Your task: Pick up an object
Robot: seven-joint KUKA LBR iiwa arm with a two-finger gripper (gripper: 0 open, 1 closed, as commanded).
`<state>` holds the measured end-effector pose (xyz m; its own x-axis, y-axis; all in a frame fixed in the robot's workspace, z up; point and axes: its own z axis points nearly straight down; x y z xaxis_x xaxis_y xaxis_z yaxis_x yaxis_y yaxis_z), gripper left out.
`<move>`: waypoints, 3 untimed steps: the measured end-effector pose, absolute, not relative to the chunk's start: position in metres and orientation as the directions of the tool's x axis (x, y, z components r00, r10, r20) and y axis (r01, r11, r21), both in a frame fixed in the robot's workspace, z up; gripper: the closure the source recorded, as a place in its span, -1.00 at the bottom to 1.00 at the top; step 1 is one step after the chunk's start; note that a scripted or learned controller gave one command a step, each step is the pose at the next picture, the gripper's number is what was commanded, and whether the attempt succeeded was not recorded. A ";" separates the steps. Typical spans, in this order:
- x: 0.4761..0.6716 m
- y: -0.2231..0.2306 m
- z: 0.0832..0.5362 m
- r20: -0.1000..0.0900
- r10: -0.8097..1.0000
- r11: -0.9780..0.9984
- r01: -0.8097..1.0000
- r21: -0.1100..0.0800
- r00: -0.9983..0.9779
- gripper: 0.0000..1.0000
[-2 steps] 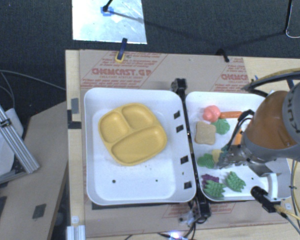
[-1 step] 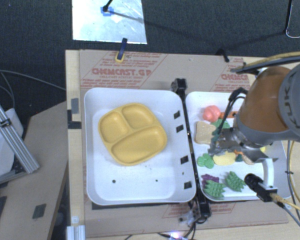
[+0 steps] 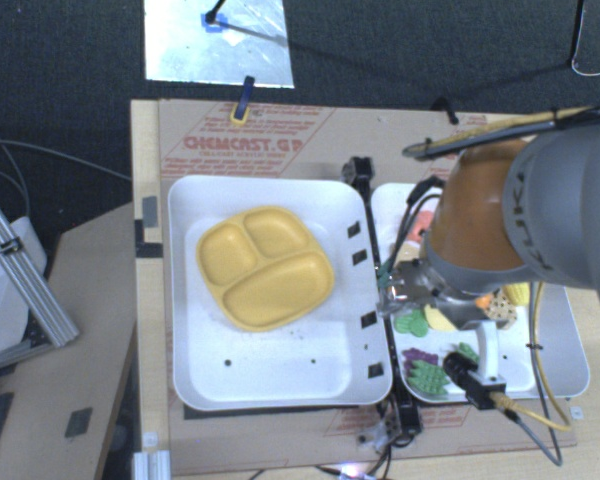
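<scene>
Small objects lie in the right bin [image 3: 570, 368], and they are the things the task can take: a green leafy piece [image 3: 412, 322], a pale yellow piece [image 3: 440, 319] touching it, a purple cluster [image 3: 417, 354], a green ridged item [image 3: 426, 377] near the front wall, and a beige spotted thing [image 3: 499, 310] further right. I see them all just below the arm's wrist, which hangs over the back half of this bin. The gripper [image 3: 405, 290] seems to be at the left end of the wrist, close to the wall between the bins and just above the green leafy piece, but I cannot tell from here how its fingers stand or if something is between them.

The arm [image 3: 540, 208] is smooth grey metal with a glossy orange band [image 3: 475, 218]. Both bins are shallow, white, with rounded corners. In the left bin [image 3: 280, 368] rests a yellow divided plate [image 3: 266, 266], matte plastic with three compartments and a soft rounded outline. The bench [image 3: 300, 133] under the bins looks like brown cardboard with red print.
</scene>
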<state>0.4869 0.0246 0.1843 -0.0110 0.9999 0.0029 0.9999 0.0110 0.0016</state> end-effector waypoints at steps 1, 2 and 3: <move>0.488 0.021 0.195 0.001 1.000 0.008 1.000 0.004 -0.008 1.00; 0.492 0.095 0.248 0.004 1.000 0.013 1.000 0.006 -0.013 1.00; 0.530 0.090 0.227 0.000 1.000 0.005 1.000 0.002 -0.005 1.00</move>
<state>0.5299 0.0897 0.2267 -0.0049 1.0000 -0.0004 1.0000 0.0049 0.0024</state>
